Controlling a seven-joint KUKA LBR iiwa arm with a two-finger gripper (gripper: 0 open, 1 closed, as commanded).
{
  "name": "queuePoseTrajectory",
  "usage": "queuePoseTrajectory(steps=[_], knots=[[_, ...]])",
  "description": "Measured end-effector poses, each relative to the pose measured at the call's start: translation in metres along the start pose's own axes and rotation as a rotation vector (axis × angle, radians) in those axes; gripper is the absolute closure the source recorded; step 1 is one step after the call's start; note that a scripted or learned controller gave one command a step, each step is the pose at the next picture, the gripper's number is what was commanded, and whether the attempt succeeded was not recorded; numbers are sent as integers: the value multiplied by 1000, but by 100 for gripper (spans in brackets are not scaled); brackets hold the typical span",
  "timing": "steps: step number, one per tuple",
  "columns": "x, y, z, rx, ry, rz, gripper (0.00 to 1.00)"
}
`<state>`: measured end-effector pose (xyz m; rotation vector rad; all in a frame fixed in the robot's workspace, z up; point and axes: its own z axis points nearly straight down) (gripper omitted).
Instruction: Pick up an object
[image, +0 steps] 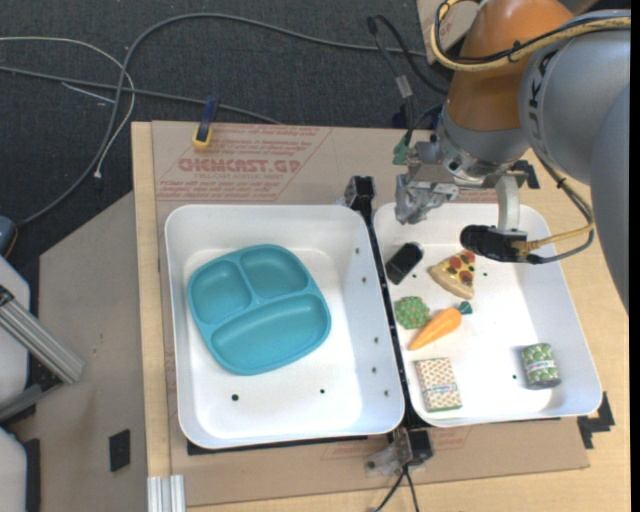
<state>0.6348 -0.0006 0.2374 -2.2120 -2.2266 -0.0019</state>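
- The right bin (572, 300) is holding the loose candidates: a pizza slice (453, 273), a carrot (438, 327), and a black block (403, 262).
- The teal tray (260, 308) is lying flat in the left bin (190, 400).
- The gripper (415, 205) is hovering above the right bin's far left corner, near the black block; its opening cannot be judged, and nothing is visibly held.

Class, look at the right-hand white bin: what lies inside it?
Inside the right bin: a black block, pizza slice, broccoli, carrot, patterned box and green can. The gripper covers its far corner.
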Motion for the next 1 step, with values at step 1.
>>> queuePoseTrajectory(steps=[1], knots=[[53, -9, 12, 1, -2, 3, 100]])
